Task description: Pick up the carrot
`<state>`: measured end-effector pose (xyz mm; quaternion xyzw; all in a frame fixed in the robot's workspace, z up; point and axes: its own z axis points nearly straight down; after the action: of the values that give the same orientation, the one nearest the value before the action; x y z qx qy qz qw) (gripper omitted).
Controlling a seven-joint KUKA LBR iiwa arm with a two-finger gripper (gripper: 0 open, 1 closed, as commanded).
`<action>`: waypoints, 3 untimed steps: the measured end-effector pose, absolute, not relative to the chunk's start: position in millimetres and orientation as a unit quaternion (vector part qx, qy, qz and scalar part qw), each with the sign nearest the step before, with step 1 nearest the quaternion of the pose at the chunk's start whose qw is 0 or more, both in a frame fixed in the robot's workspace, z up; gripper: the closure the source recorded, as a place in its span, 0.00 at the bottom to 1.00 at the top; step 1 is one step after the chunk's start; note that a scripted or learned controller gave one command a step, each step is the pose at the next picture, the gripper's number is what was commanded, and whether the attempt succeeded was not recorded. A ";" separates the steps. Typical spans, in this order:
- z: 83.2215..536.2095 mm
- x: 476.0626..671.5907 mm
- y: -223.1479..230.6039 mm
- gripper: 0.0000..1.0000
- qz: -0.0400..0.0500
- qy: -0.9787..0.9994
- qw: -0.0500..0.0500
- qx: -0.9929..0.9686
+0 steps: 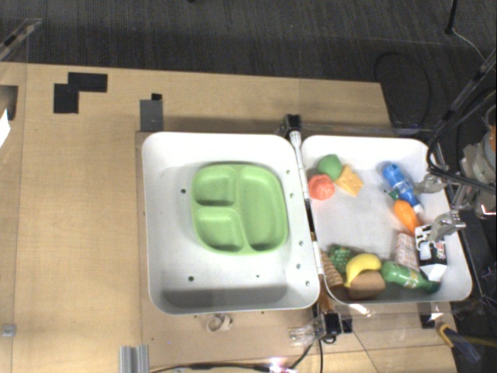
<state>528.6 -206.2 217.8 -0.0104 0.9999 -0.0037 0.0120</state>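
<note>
The carrot (405,214) is a short orange piece lying in the right bin (365,212), near its right wall and just below a blue bottle (397,180). My gripper (439,205) hangs over the right bin's right rim, a little to the right of the carrot. Its two metal fingers (429,184) point left and stand apart, open, with nothing between them. The carrot is untouched and lies flat on the bin floor.
The right bin also holds a green ball (329,165), a red tomato (321,186), a yellow wedge (350,181), a banana (362,267), a green bottle (407,276) and a black-and-white pack (431,249). A green divided plate (238,207) sits in the left bin (167,231).
</note>
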 end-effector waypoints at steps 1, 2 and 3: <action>149.4 511.0 -205.3 0.00 -0.001 0.983 0.004 -0.182; 97.2 576.8 -207.5 0.00 -0.003 0.997 0.008 -0.073; 90.1 651.1 -204.0 0.00 0.000 0.999 0.008 0.051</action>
<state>651.1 -204.0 90.1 0.0506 0.9987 -0.0004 0.0084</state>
